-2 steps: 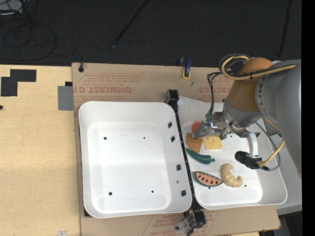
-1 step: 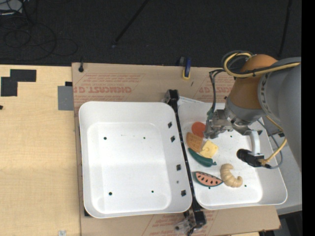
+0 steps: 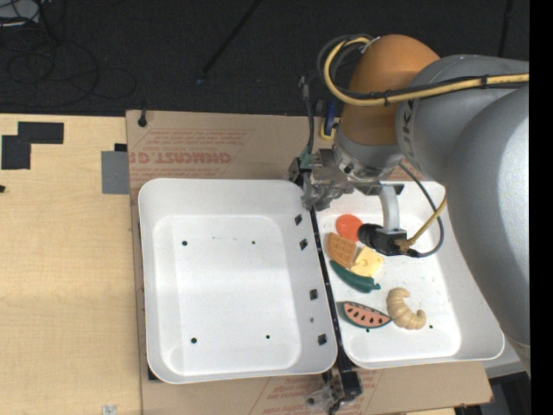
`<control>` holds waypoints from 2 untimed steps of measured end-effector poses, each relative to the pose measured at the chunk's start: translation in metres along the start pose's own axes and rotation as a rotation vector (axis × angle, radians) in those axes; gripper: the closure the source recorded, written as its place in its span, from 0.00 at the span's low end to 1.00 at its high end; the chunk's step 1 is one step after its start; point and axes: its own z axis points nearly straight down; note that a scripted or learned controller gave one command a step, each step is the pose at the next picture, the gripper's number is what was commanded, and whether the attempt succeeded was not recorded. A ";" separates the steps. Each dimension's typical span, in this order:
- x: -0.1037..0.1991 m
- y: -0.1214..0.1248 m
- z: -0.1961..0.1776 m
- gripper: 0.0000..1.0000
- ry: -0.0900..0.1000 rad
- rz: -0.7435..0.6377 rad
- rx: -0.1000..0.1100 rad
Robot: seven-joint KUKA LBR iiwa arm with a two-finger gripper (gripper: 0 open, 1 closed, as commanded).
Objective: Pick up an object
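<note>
White plastic makes up the two shallow bins, and we see them side by side on the table, the left bin at nine o'clock of the right bin. In the right bin lies a cluster of toy food: a red-orange round piece at twelve o'clock of the group, a waffle-like brown piece just below it, a pale yellow wedge touching that at three o'clock, a dark green strip beneath, a watermelon slice at six o'clock, and a croissant just beside the slice at three o'clock. Our grey arm reaches in from three o'clock. Its pincer hangs over the bins' shared wall, at eleven o'clock of the round piece; the view is too cluttered there, so we cannot tell how it stands
</note>
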 end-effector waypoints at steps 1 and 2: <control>-0.042 -0.062 -0.086 1.00 -0.004 0.014 0.011; 0.038 -0.082 -0.118 1.00 -0.002 0.007 0.008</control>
